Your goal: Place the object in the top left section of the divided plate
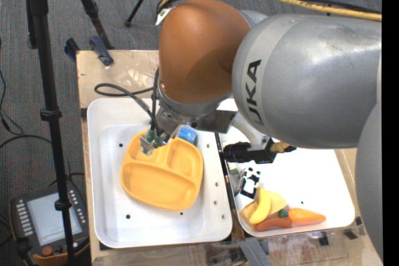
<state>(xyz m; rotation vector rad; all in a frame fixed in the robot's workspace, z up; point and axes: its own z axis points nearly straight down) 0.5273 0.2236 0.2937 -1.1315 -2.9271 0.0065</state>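
Observation:
A yellow divided plate [163,174] lies in the left white bin [106,196]. My gripper [150,142] hangs over the plate's top left section, its tips close to the rim. A small blue object [187,134] lies at the plate's upper edge, just right of the gripper and partly hidden by the wrist. The arm's orange band and grey body cover the area above the plate.
The right bin [324,171] holds a toy banana [262,205], a toy carrot [293,218] and a black-and-white tag [249,180]. Tripod legs and a stand rise at the left, with a teach pendant [47,221] on the floor. A cable loops over the left bin's upper edge.

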